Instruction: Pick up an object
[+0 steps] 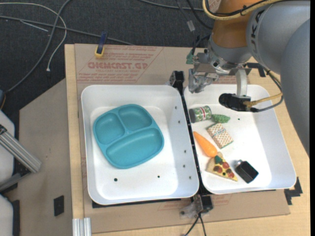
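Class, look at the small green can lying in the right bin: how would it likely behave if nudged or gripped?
The green can lies on its side, so it would probably roll when nudged. Its rounded wall may slip between fingers. It looks small, likely light.

- We see even, bright overhead light; the two shallow white plastic bins (147,191) glare slightly.
- Soft shadows fall beneath the teal divided plate (129,134).
- Toward two o'clock, the grey arm (285,38) looks blurred.
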Available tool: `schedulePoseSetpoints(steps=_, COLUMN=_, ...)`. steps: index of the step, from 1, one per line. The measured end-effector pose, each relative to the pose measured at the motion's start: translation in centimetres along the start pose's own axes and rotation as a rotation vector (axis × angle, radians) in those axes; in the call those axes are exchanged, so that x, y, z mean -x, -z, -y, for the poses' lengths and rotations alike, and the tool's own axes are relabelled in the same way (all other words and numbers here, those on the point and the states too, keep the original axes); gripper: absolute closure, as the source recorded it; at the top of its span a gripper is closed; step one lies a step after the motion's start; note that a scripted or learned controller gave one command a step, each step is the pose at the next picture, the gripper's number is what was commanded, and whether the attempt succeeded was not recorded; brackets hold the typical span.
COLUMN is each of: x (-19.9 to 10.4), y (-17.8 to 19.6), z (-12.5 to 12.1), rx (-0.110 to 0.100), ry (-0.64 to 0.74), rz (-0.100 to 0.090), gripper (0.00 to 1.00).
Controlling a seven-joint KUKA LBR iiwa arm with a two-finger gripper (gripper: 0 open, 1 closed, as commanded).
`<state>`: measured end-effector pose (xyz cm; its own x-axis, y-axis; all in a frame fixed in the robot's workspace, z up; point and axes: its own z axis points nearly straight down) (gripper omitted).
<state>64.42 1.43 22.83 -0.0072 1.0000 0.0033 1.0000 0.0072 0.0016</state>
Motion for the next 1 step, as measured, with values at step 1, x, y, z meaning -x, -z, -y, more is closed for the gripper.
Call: schedulePoseSetpoints(steps=1, x=-5.91, y=0.81, z=1.33, rx=-0.003, ry=0.000, rz=-0.001, gripper=1.00)
